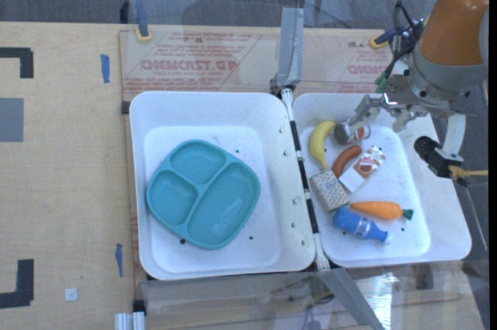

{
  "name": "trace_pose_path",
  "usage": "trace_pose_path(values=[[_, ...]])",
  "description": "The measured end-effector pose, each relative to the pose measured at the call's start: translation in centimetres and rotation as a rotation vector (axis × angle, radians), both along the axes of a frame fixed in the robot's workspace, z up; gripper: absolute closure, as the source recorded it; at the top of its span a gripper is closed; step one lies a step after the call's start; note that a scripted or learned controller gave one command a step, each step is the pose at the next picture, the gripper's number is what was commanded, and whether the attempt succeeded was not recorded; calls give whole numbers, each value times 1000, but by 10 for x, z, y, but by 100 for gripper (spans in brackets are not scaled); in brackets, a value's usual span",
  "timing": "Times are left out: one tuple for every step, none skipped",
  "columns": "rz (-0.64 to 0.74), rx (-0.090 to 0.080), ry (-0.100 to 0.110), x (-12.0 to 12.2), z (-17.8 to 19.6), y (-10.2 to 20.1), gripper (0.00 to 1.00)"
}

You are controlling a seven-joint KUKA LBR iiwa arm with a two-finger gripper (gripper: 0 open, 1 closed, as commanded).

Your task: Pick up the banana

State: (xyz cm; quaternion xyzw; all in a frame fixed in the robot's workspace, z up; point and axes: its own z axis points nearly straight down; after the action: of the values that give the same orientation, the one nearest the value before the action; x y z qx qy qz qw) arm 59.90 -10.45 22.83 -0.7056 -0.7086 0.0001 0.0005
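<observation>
Two fingers of gripper (378,112) spread apart, nothing between them, hanging over far part of right bin (435,243). Banana (320,142) lies just left of gripper, near bin's left wall. Nearer: sausage (346,160), small packet (363,166), patterned block (329,190), carrot (378,210), blue bottle (359,226). Left bin (147,119) holds teal divided plate (203,192).

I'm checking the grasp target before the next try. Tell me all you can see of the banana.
The banana is yellow, smooth and curved, with a darker tip at its upper end. It lies flat in the right bin, close to that bin's left wall, its bend bowing toward the wall. Its upper end sits beside a small dark object; the sausage lies just right of its lower half. The gripper is above and to the right, apart from it.
</observation>
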Motion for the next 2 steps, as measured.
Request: trace_pose_path(values=[[-49, -1, -2, 40, -43, 87, 0], [-78, 0, 1, 15, -43, 36, 0]])
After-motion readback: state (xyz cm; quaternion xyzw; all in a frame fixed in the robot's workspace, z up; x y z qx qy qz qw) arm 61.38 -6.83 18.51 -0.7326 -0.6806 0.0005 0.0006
